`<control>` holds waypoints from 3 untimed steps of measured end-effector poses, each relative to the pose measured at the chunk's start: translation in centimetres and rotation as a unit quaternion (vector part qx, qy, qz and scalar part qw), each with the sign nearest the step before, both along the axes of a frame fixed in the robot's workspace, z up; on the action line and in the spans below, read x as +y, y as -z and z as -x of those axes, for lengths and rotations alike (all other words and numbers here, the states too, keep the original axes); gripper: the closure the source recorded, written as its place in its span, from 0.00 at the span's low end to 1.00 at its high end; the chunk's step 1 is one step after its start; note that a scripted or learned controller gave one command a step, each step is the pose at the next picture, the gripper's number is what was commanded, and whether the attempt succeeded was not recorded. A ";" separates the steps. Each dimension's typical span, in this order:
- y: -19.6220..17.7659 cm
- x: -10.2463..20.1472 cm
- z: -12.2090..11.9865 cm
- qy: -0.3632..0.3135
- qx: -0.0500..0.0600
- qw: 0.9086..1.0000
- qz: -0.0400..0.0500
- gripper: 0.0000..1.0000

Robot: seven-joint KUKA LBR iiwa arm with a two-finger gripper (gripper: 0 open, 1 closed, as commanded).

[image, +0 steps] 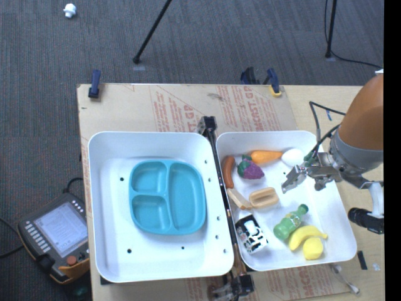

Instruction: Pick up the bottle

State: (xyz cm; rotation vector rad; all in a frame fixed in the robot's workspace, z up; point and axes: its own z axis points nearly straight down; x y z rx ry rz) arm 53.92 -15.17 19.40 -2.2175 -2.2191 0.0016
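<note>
Right bin: holds mixed toy food | Gripper: above bin's upper middle, fingers spread, grasping nothing, apart from target | Bottle: green, lying tilted, low in bin, touching banana; judged light, stiff plastic, smooth, may roll; take across mid-body, not the narrow cap end.

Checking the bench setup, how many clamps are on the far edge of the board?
3: one blue clamp at the far left corner, two more close together near the far right corner. Others may be hidden.
</note>
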 end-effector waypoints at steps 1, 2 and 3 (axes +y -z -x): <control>10.7 -0.9 4.9 -0.019 0.001 1.000 0.000 0.00; 9.7 -0.9 4.8 -0.016 0.001 1.000 -0.001 1.00; -3.3 5.4 6.3 -0.009 -0.001 1.000 0.000 1.00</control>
